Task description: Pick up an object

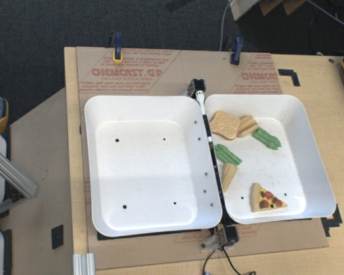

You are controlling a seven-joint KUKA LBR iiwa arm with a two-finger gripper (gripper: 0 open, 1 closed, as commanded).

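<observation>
Several toy food pieces lie in the right bin (309,153). A tan bread slice (224,124) sits near its back left, with a smaller tan piece (247,125) touching its right side. A green pod (267,138) lies just right of those. Another green pod (227,154) rests near the bin's left wall, above a tan wedge (227,175). A pizza slice with red dots (265,199) lies near the front.
The left bin (140,165) stands beside the right one, their walls meeting at a black divider strip (208,142). Both rest on a cardboard sheet (160,65) held by two blue clamps (117,46) at the back edge. Cables trail at the front.
</observation>
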